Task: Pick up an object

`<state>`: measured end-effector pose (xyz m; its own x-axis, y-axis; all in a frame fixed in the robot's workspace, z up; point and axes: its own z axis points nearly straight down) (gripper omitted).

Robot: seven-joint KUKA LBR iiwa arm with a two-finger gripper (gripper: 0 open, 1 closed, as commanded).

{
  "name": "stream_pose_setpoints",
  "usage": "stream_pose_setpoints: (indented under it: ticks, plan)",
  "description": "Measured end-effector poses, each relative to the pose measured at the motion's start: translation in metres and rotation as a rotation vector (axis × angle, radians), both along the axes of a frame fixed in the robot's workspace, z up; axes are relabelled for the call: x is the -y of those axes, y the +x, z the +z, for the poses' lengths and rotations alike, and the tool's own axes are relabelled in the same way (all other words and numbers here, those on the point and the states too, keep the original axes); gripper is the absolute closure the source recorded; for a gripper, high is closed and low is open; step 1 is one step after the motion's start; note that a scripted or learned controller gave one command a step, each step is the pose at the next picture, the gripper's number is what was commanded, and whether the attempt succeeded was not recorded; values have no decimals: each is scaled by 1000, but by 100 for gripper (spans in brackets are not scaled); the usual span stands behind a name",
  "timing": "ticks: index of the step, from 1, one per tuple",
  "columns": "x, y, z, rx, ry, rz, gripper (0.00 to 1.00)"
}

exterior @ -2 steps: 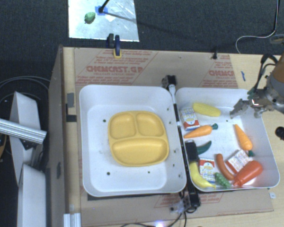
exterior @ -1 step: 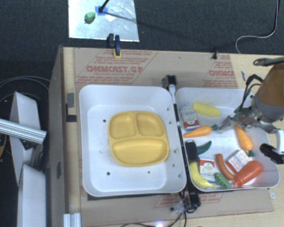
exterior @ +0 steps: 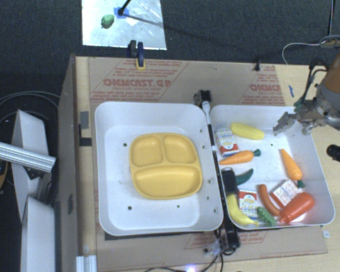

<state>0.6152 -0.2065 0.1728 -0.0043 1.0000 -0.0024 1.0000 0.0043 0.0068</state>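
Observation:
The right bin (exterior: 323,169) holds several toy foods. A yellow piece (exterior: 247,131) lies at its back, beside a small carton (exterior: 226,141) and a carrot (exterior: 238,157). A second carrot (exterior: 290,164) lies near the right wall. At the front are a banana (exterior: 237,208), a sausage (exterior: 268,200), a red-orange piece (exterior: 297,207), a green pod (exterior: 264,216) and two more cartons (exterior: 283,192). My gripper (exterior: 293,124) hovers over the bin's back right corner, open, with nothing between its fingers. It is above and to the right of the yellow piece.
The left bin (exterior: 110,152) holds a yellow divided plate (exterior: 164,166). A dark green piece (exterior: 243,175) lies by the divider between the bins. Cables (exterior: 306,44) hang behind the arm at the back right. A clamp (exterior: 137,51) sits at the bench's back edge.

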Motion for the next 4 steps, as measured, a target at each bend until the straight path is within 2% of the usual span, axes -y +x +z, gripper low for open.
stream_pose_setpoints:
  ticks: [2, 3, 4]
  plan:
    - [0, -55, -34, -6, 2, -3, 0]
    - [-73, -35, -29, -5, 4, 0, 0]
    - [-42, -15, 30, -2, 0, -3, 0]
